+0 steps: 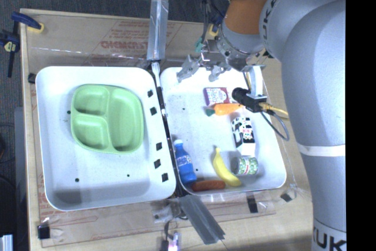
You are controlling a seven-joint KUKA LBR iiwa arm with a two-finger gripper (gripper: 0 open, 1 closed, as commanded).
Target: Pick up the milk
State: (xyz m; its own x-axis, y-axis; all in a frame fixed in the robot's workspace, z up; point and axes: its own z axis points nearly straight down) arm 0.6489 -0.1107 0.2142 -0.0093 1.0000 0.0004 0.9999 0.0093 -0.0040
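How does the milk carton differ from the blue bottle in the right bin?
The milk carton is boxy, white with black patches; the blue bottle is rounded, blue with a white cap. The carton lies toward the bin's right side, the bottle against its left wall. Both lie flat in the right bin.

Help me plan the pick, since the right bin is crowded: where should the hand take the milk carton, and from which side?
Probably from straight above, across the narrow width of the milk carton. It seems to lie flat, long axis running up-down in view. Grip mid-body: the carrot crowds its top end, the can its bottom. The hand hangs near the bin's far edge.
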